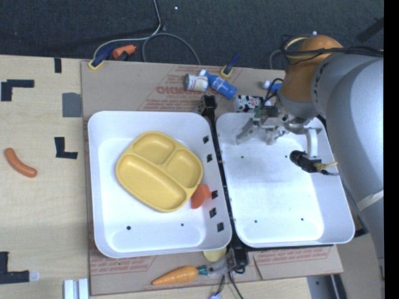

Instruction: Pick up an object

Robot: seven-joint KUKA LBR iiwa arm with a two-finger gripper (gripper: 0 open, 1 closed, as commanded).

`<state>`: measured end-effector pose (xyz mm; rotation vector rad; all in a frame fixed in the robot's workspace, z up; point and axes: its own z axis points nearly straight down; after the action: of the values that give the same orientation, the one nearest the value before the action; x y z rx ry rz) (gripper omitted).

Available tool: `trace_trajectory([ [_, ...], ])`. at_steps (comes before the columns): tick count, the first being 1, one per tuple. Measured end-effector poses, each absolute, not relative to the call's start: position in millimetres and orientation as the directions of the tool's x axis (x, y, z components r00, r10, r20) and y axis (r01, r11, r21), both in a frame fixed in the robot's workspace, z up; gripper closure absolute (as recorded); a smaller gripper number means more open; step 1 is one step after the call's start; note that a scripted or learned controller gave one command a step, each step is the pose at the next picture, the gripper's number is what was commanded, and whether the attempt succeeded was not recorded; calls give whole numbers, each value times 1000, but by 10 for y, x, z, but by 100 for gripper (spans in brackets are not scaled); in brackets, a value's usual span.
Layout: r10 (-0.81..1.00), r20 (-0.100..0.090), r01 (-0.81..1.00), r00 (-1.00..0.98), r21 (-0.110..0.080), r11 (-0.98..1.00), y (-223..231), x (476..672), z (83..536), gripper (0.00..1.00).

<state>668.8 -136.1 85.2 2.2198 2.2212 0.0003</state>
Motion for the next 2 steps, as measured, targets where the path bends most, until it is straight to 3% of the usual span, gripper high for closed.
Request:
trace_trajectory([
  [1,1000,-2,1000,-2,1,2,-965,6516,859,0],
  [2,1000,-2,1000,-3,-4,3,-969,6683,853,0],
])
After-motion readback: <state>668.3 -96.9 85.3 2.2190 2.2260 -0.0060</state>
